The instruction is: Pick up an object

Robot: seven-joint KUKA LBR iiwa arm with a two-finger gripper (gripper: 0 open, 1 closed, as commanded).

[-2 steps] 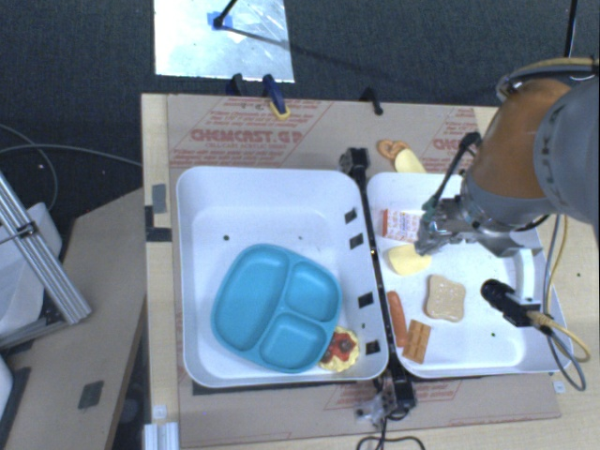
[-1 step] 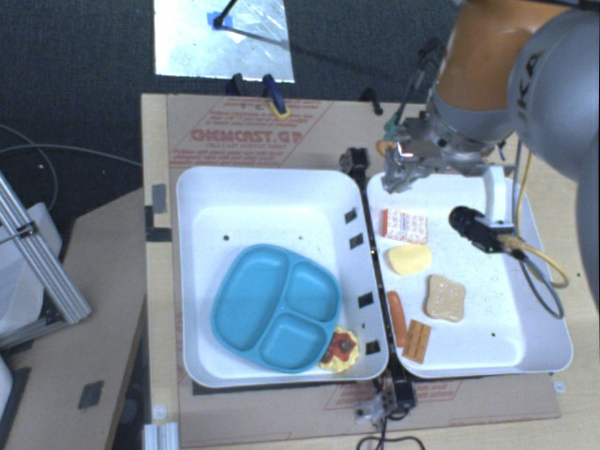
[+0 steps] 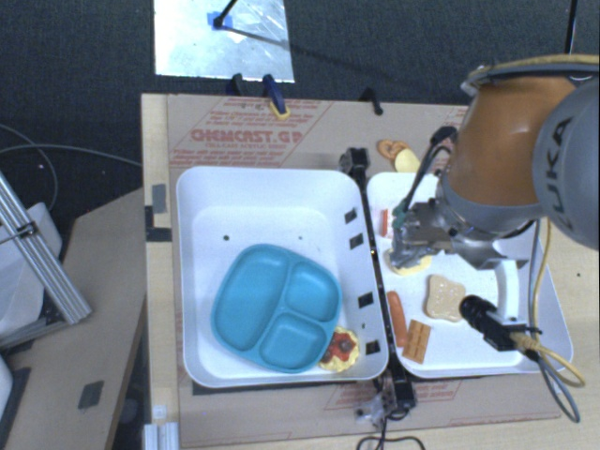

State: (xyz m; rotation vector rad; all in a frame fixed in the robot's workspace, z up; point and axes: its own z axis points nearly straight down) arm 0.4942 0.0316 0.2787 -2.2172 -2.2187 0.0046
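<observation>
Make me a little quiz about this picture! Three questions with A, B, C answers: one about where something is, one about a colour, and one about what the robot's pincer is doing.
1. Where does the divided tray lie?
A. In the left bin
B. In the right bin
C. On the floor

2. What colour is the divided tray?
A. Red
B. Blue
C. Green

3. Where is the pincer right now?
A. Over the left bin
B. Far above the cardboard at the back
C. Low over the right bin, at a yellowish piece of toy food

Answers:
1. A: the tray rests inside the left bin, beside a small pizza slice.
2. B: it is light blue against the white bin.
3. C: the pincer sits low in the right bin, right at the yellowish piece, with the toast slice nearby.
</observation>
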